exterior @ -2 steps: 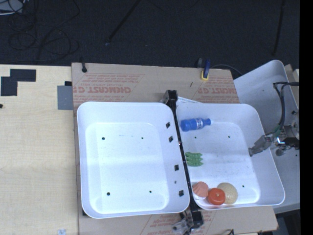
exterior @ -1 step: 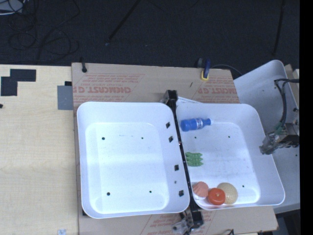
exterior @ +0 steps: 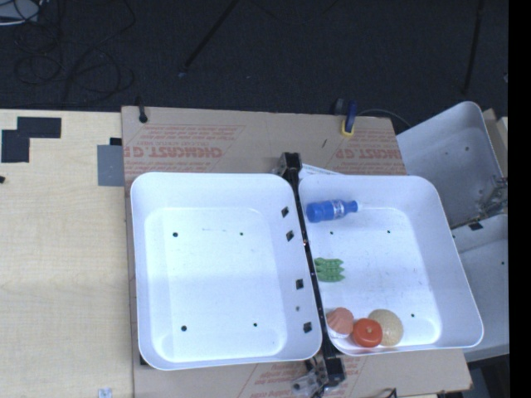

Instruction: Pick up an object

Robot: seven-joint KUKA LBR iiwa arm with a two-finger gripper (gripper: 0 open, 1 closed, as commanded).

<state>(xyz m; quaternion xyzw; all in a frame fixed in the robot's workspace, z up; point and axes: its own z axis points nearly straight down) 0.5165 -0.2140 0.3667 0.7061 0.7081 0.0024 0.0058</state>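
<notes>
The right white bin (exterior: 415, 255) holds several small objects. A blue bottle (exterior: 331, 210) lies on its side near the bin's far left corner. A small green ridged piece (exterior: 329, 269) rests against the left wall, about midway down. In the near left corner sit three round things close together: a salmon-pink one (exterior: 339, 320), a red one (exterior: 367, 332) and a beige one (exterior: 387, 326). The red one touches both neighbours.
The left white bin (exterior: 216, 272) stands beside the right one, with a black clip strip (exterior: 300, 247) joining their walls. Both rest on a cardboard sheet (exterior: 249, 143). A grey metal plate (exterior: 456, 156) sits at the right, and a blue-and-yellow clamp (exterior: 349, 118) at the cardboard's far edge.
</notes>
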